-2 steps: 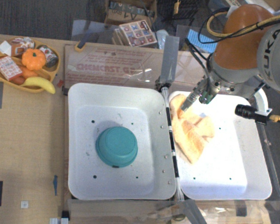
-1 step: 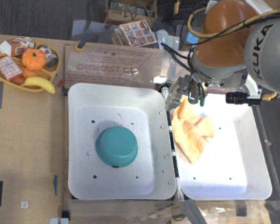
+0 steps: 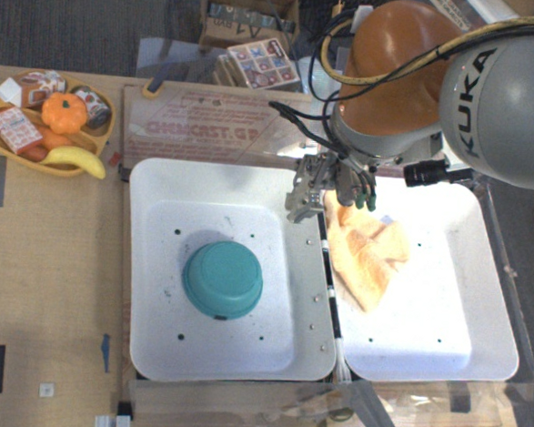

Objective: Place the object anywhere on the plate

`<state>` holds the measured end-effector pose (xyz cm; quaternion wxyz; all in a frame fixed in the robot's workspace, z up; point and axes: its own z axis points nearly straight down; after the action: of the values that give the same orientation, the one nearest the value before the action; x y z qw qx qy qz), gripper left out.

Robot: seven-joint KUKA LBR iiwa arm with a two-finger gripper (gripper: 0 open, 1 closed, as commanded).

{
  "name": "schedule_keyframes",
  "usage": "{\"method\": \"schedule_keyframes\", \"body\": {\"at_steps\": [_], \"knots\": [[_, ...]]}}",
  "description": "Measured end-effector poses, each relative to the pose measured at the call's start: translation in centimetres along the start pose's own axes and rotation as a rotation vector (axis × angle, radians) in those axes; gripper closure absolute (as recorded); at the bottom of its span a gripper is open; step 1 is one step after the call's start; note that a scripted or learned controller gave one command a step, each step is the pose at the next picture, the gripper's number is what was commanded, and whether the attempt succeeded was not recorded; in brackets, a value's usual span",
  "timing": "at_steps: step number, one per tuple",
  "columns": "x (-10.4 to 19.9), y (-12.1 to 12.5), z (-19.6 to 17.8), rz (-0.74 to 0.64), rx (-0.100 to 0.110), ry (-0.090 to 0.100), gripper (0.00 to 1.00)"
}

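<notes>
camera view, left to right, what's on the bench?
Yellow bowl of toy food with an orange pumpkin and a banana → upturned teal plastic plate in the left white bin → gripper → crumpled yellow-orange cloth in the right white bin.

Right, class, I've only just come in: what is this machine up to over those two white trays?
A grey KUKA arm reaches in from the right, and its gripper hangs over the seam between the two white bins, at the upper edge of a yellow-orange cloth lying crumpled in the right bin. A teal plate, resembling an upturned bowl, sits alone in the left bin. Whether the gripper has hold of the cloth cannot be told from this view. Nothing rests on the plate yet.
</notes>
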<state>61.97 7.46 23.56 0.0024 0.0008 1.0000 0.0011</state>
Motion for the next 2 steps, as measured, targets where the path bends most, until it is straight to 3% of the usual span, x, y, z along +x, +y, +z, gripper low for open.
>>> {"method": "schedule_keyframes", "body": {"at_steps": [2], "knots": [[0.5,9.7,0.5,-0.006,-0.002,-0.003,1.0]]}}
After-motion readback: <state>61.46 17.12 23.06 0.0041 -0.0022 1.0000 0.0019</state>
